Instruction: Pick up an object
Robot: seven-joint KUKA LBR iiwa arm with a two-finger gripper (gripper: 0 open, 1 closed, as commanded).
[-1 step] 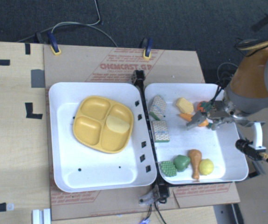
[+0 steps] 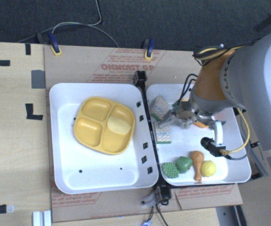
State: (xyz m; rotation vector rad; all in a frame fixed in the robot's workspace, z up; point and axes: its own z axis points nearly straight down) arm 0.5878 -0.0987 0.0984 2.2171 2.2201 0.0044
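Observation:
The right bin (image 2: 234, 175) holds several small objects. A grey-beige lump (image 2: 160, 105) lies at its upper left, with a patterned flat piece (image 2: 163, 135) just below it. Along the front are a green textured piece (image 2: 170, 170), a green pepper-like piece (image 2: 184, 163), an orange drumstick (image 2: 197, 162) and a yellow ball (image 2: 209, 168). My gripper (image 2: 178, 116) hangs low over the bin's upper middle, right beside the grey-beige lump. An orange bit (image 2: 200, 124) peeks out from under the wrist. Nothing can be seen held.
The left bin (image 2: 64, 173) carries a yellow divided plate (image 2: 95, 121) with a pale yellow slice (image 2: 119, 125) in one compartment. A black divider (image 2: 147, 126) runs between the bins. The arm's grey body and orange band (image 2: 210, 79) cover the right bin's upper right. Cables loop near the right rim.

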